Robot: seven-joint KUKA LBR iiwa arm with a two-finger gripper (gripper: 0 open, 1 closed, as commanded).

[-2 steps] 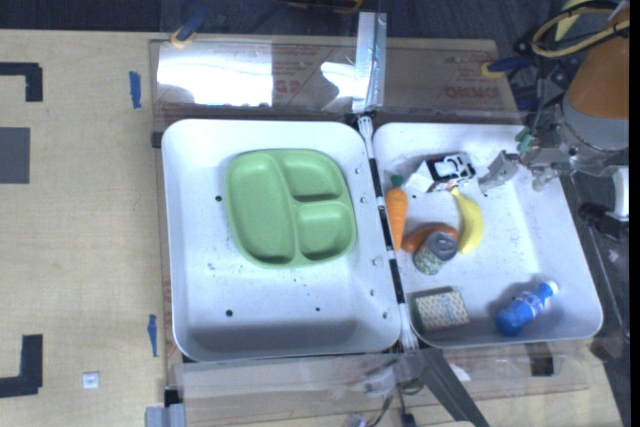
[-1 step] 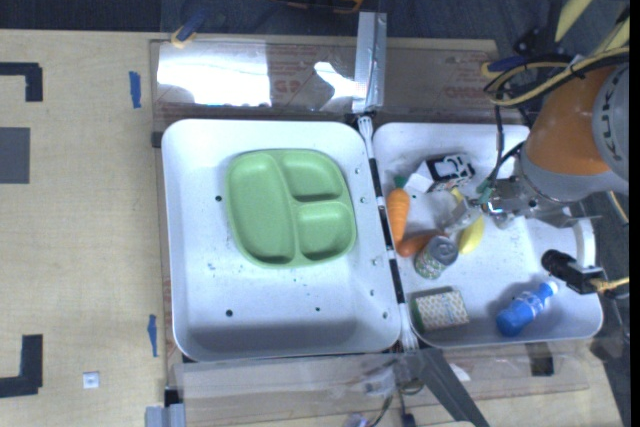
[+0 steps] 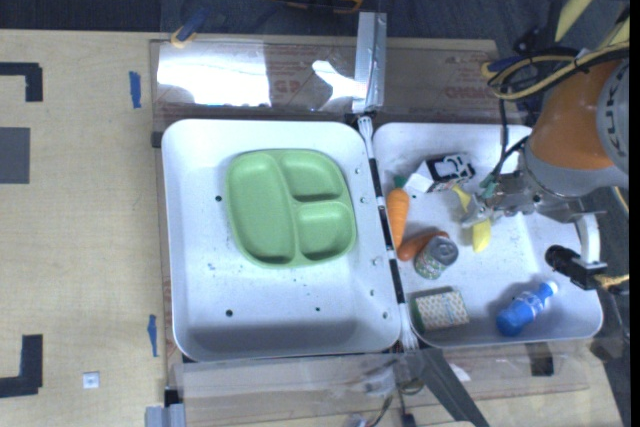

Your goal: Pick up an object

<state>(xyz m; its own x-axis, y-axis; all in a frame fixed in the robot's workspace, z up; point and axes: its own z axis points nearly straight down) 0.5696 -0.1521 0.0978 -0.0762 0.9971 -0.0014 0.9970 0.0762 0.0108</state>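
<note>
Pale wooden tabletop (image 3: 80,245); glossy white bins: left (image 3: 190,315), ridged green plate (image 3: 291,206); right (image 3: 585,310), carrot (image 3: 398,212), can (image 3: 436,256), blue bottle (image 3: 524,307). Tool (image 3: 492,205): state indiscernible.

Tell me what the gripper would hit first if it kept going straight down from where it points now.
Probably the small yellow object in the right bin, just under the gripper; depth is hard to judge from this slanted view.

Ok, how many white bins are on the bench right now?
2. The left bin holds a green divided plate; the right bin holds the small clutter, like the carrot and blue bottle.
</note>
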